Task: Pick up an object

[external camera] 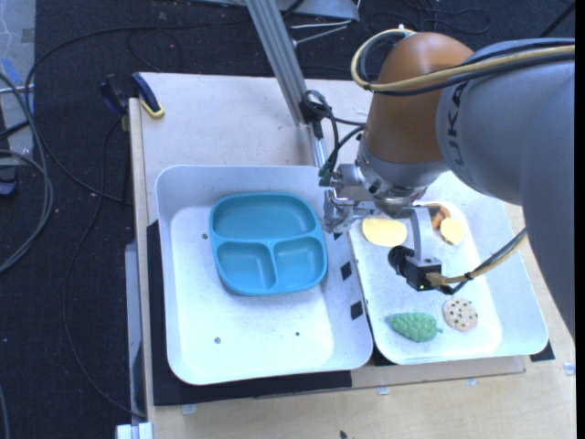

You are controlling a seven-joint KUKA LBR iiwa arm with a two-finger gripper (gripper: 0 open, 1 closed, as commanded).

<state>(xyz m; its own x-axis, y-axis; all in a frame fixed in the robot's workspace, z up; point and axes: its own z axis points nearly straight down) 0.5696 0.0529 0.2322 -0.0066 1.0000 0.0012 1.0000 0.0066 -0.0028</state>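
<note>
The left bin [183, 337] carries one item, a blue divided plate [269, 242] lying flat toward its back right corner, close to the wall it shares with the neighbouring bin. The gripper [340, 210] hangs over that shared wall, near the back edge of the right bin [512, 318], under the orange band of the arm [411, 108]. Whether the gripper is apart or together cannot be told at this slant, and nothing can be seen held in it. In the right bin, a pale yellow flat piece [384, 231] lies just to the right of the gripper, partly under the wrist; it is judged the nearest candidate for the pick. A small orange and yellow piece [449, 228] lies further right, near the back wall. Toward the front edge of the right bin lie a green lumpy object [414, 326] and, just beside it on the right, a round speckled cookie [460, 315]. These two sit forward and to the right of the gripper, well apart from it. Reaching the yellow piece calls for a short shift right; the front pair would require a longer travel toward the front edge.
</note>
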